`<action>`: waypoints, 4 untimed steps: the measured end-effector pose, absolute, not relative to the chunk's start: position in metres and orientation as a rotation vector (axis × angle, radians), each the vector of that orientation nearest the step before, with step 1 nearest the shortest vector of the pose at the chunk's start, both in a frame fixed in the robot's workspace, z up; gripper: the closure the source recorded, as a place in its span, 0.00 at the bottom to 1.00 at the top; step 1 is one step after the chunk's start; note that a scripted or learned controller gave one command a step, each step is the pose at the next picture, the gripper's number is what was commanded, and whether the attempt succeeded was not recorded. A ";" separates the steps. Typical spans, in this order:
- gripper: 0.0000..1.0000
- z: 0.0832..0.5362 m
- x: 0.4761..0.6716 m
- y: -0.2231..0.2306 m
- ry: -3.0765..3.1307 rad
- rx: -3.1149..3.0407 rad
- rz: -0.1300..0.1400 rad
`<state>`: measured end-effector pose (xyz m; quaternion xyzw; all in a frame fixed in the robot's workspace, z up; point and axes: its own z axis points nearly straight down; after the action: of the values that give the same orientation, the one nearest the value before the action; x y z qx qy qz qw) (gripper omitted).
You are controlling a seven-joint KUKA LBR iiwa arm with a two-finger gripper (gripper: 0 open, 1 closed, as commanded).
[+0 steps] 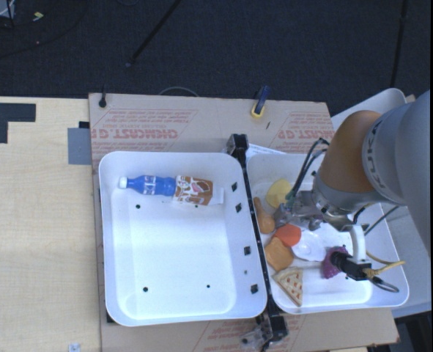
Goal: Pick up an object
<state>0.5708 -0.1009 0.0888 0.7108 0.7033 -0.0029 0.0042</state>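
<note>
While the left bin (128,270) holds one bottle (168,188) lying flat, we see toy food crowded in the right bin (381,295). Our gripper (293,215) is low among it, near an orange piece (289,235); we cannot tell its grip.

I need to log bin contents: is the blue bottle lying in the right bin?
No, the blue bottle lies on its side in the left bin, near its far wall.

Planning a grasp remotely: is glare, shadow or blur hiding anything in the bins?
Camera view: even light and reasonably sharp; left bin and bottle read cleanly; in the right bin, the arm covers the middle and the gripper area is too cluttered to read.
</note>
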 end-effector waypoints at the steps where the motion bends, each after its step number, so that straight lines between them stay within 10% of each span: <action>1: 0.00 0.089 0.571 -0.101 2.204 2.227 -0.009; 4: 0.00 0.089 0.643 -0.093 2.214 2.216 -0.016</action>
<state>0.6432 -0.0930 0.0892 0.7075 0.7067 -0.0052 0.0044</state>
